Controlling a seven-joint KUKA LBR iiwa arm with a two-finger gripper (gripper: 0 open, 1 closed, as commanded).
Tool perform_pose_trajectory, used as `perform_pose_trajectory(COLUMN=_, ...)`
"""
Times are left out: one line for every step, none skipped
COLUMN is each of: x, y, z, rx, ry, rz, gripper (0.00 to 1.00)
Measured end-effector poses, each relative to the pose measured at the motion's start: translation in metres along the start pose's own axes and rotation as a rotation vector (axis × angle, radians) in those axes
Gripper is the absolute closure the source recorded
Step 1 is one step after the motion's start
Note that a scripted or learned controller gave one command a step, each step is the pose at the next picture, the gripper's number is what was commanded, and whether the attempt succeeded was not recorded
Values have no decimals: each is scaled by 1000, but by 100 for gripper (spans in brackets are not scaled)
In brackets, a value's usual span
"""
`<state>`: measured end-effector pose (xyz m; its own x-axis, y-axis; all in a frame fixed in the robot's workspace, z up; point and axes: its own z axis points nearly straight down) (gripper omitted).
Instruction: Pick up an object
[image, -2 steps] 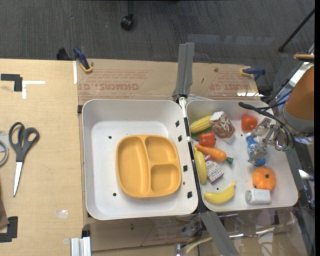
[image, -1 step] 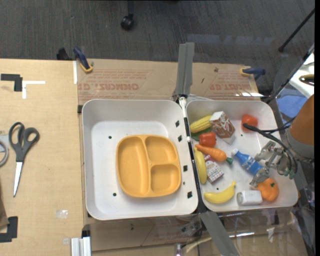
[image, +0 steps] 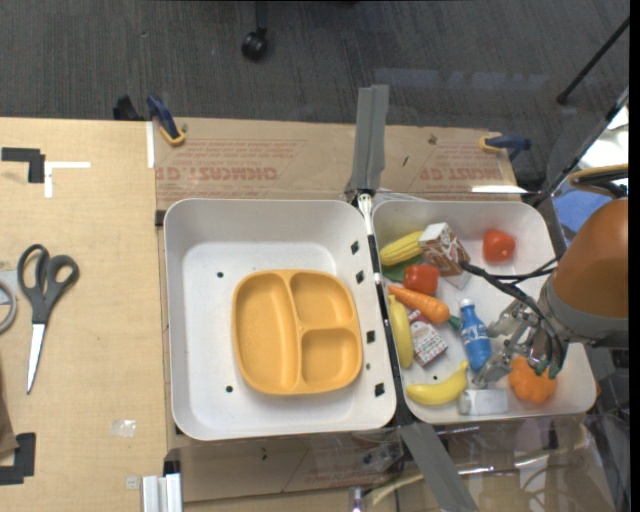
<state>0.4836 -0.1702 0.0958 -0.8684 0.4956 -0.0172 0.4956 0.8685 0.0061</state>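
Orange-banded arm (image: 598, 262), black cables, metal fingers (image: 512, 345)

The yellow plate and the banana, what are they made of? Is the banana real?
The plate looks like hard plastic: one even yellow, smooth, with three moulded sections and a soft sheen. The banana is probably a plastic toy, since its skin is a flat, clean yellow with no brown spots. I can't be sure from this far.
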Motion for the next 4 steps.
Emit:
perform_pose_trajectory(x=0, y=0, z=-9, rx=2, ry=2, rz=-4, gripper=100)
perform_pose_trajectory(x=-10, y=120, z=-95, rx=6, ry=15, rz=1, gripper=100)
perform_pose_trajectory(x=-28, y=122, z=-179, rx=7, ry=14, rz=122, gripper=100)
perform_pose_trajectory(x=-55, y=173, z=-189, rx=10, ry=14, rz=351, gripper=100)
